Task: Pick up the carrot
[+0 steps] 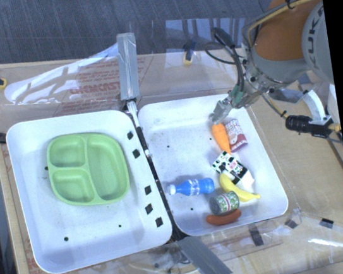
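Green divided plate (88,168) in left bin (28,205), blue bottle (192,187), banana (238,190), can (224,203), sausage (224,218)

- Carrot (221,137): small, orange, smooth, stubby, tapering.
- It lies flat on the floor of the right bin (176,126), in the far right part, lengthwise toward the far wall.
- A red packet (235,134) is just beside it on the right; a black-and-white carton (231,165) lies near its near end.

The pincer (220,112) hangs just above the carrot (221,138) in the right bin (267,170).
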Controlling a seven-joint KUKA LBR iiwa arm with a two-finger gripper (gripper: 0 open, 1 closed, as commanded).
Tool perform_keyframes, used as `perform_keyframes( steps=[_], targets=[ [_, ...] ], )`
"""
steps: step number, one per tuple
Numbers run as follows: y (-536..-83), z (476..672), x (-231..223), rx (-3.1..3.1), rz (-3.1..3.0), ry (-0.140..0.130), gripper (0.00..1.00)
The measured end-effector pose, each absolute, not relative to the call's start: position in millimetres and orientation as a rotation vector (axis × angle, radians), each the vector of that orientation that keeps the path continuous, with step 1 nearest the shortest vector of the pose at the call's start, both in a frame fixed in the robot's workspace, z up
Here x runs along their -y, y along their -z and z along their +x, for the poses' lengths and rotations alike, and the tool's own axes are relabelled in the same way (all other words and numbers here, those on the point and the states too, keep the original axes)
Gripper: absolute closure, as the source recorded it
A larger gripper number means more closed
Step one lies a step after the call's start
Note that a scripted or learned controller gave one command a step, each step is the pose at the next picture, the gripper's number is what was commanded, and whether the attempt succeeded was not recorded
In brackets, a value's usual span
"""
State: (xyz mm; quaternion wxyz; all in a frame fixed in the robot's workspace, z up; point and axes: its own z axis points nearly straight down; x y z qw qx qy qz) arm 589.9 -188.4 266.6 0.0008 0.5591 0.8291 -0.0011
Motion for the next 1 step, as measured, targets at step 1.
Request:
perform_keyframes(
  steps=[1],
  targets=[
    [-266.6,590.0,188.3,-2.603,1.755,0.004,0.0]
  ],
)
